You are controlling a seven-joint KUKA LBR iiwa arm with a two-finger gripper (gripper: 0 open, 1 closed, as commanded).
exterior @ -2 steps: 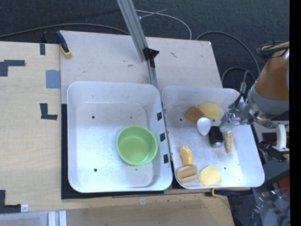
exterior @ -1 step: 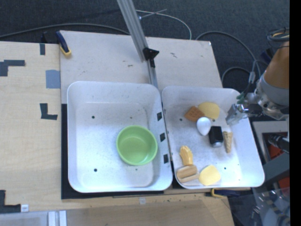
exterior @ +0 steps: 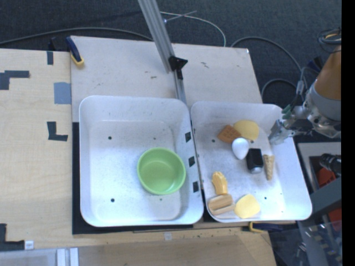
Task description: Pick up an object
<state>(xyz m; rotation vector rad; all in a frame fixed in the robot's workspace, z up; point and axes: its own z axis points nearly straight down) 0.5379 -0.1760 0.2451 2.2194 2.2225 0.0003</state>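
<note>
The right bin point(exterior: 291, 195) holds several small items: a yellow round piece point(exterior: 247, 129), an orange cracker point(exterior: 227, 133), a white egg point(exterior: 240, 147), a black block point(exterior: 254, 159), a tan cone point(exterior: 269, 167), an orange piece point(exterior: 219, 182), a bread roll point(exterior: 221, 204) and a yellow lump point(exterior: 247, 206). My gripper point(exterior: 279, 132) hovers over the bin's upper right edge, just right of the yellow round piece and apart from it. Nothing shows in its grasp.
A green bowl point(exterior: 161, 171) sits in the left bin point(exterior: 111, 121), near its right wall. A slanted metal pole point(exterior: 161, 29) comes down to the gap between the bins. Cables lie on the dark floor behind the bench.
</note>
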